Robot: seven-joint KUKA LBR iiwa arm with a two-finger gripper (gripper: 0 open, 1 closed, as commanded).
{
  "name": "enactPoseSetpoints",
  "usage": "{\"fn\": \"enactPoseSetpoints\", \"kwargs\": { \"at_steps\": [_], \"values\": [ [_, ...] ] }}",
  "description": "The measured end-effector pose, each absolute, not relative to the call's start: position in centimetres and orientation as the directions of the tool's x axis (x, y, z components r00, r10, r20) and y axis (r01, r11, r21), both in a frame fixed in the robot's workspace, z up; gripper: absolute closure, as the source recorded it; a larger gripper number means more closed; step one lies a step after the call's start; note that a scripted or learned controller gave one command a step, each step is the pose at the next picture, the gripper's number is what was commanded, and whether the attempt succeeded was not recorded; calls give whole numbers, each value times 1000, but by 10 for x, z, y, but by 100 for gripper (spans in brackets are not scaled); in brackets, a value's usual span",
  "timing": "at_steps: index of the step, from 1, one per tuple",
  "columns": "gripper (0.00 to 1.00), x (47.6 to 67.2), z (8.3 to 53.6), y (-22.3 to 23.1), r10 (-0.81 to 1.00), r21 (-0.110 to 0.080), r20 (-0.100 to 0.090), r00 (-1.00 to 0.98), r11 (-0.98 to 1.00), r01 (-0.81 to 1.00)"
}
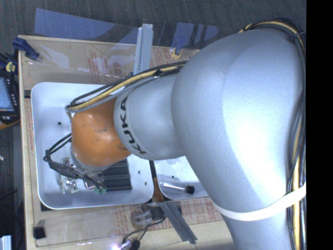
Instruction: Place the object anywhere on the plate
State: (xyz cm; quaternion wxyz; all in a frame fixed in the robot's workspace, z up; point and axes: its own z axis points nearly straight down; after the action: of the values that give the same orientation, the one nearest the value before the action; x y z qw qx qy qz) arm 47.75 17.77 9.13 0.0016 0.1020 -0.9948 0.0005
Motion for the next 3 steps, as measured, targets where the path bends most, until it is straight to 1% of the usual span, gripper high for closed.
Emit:
{"fn": "enactPoseSetpoints", "kwargs": {
  "at_steps": [1,2,3],
  "values": [
    [100,493,275,159,-536,-2,-5,-844,844,-536],
    [100,543,167,218,-460,0,3,-888,888,-460],
    [100,572,170,217,142,0,-3,-990,990,142]
  ]
}}
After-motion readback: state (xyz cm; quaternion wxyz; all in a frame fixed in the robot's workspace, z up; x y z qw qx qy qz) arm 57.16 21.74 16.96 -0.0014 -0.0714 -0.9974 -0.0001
